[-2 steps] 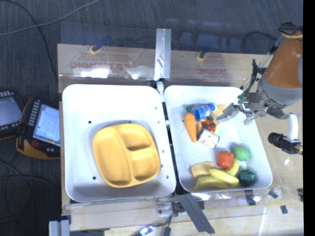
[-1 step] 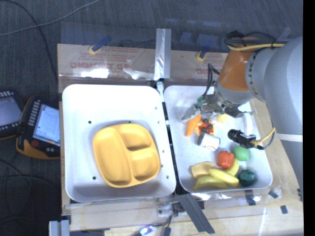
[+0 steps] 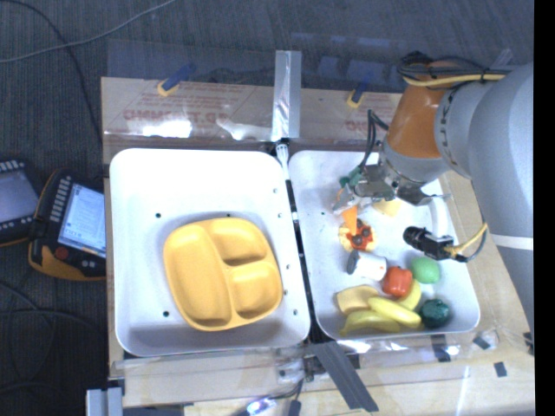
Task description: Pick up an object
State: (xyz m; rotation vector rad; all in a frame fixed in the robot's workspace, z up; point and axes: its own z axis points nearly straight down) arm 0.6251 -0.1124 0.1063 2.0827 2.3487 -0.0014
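The arm (image 3: pixel 486 146) is reaching in over the right bin (image 3: pixel 314 232), and the gripper (image 3: pixel 371 187) is hanging up and to the view's left of the red tomato (image 3: pixel 397 282), well apart from it. From this slanted view I cannot tell whether the gripper is spread or pressed together, and nothing is showing clearly in its grasp.

The orange toy (image 3: pixel 354 225) is lying just below the gripper, also up-left of the tomato and nearer to it. Its long axis is running roughly up and down the view, the lower end leaning slightly toward the tomato and the upper end pointing toward the gripper. Whether the gripper is touching it, I cannot tell.

Around the tomato things are crowding in. A green ball (image 3: pixel 426 270) is sitting just to its right. A white piece (image 3: pixel 372 267) is lying just to its left. The bananas (image 3: pixel 379 312) are lying just below it, their length running across the view from left to right. A dark green lump (image 3: pixel 435 311) is resting below and right of the tomato, at the right-hand end of the bananas. A pale yellow piece (image 3: pixel 388 206) is peeking out straight above the tomato, beside the gripper.

Far to the tomato's left, in the left bin (image 3: pixel 139 198), a yellow divided tray (image 3: pixel 224 271) is lying flat.
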